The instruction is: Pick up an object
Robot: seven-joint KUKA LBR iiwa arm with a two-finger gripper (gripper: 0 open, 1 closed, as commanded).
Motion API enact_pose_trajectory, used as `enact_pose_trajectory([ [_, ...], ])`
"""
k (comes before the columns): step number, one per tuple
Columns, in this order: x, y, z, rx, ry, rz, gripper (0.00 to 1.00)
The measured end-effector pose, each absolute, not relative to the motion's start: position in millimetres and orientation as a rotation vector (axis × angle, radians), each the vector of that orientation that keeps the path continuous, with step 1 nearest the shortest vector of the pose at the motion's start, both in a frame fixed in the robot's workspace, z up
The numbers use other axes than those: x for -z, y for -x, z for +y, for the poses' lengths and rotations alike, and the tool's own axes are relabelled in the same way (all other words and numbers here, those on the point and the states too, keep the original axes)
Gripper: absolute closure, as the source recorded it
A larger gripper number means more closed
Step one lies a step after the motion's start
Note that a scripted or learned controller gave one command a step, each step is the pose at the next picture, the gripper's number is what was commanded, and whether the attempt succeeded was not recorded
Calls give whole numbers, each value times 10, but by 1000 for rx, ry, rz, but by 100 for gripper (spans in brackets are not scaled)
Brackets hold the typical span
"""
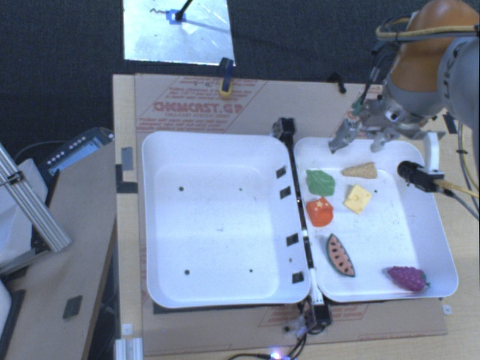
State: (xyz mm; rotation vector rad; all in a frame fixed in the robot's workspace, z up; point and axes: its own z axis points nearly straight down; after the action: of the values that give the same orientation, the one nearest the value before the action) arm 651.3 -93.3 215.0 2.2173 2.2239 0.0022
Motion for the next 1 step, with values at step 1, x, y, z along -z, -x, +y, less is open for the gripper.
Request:
enact_pose_trajectory([
  [1,-2354,-6700,-579,-6,-2211,2228,0],
])
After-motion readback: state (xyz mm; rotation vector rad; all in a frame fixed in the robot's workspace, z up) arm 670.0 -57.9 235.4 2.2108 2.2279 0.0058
